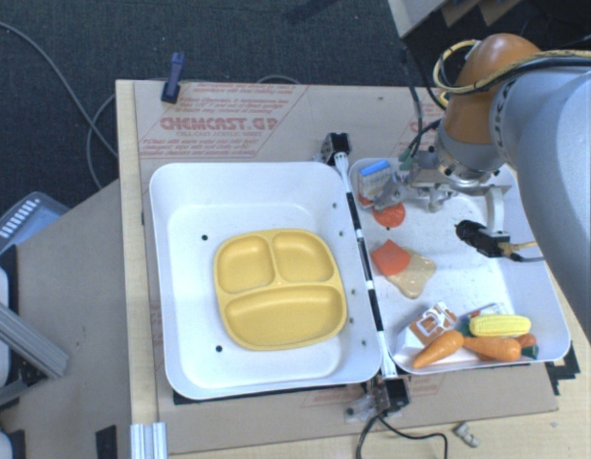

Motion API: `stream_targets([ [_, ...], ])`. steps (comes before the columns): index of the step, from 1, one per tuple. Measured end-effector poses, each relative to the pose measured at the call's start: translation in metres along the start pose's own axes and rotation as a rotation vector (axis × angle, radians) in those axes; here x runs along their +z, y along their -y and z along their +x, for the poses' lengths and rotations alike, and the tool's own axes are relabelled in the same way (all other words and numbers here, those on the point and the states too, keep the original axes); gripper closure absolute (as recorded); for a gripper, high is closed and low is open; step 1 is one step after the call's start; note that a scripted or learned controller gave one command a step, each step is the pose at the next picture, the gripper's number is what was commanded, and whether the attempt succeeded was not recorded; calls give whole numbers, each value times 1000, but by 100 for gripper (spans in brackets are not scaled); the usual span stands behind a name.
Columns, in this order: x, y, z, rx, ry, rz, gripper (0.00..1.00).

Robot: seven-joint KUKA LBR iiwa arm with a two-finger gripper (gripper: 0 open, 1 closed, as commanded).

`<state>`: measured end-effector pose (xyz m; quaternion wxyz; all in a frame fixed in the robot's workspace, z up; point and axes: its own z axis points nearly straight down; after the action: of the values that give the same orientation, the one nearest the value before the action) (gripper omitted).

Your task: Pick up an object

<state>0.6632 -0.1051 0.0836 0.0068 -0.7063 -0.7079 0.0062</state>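
Small red-orange rounded object in right bin, just under end effector, grip state unclear.

tray in left bin | corn in right bin

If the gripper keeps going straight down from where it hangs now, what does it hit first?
Most likely the small red piece in the right bin, which lies right under the gripper. The blue-topped item sits just beside it. Depth from this slanted view is uncertain.
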Motion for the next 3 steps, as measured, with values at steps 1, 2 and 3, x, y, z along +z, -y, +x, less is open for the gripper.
stream_targets([
  [1,-12,-3,1,0,1,-12,100],
  [2,-12,-1,0,1,2,-7,0],
  [3,-103,-3,64,0,1,-22,0],
])
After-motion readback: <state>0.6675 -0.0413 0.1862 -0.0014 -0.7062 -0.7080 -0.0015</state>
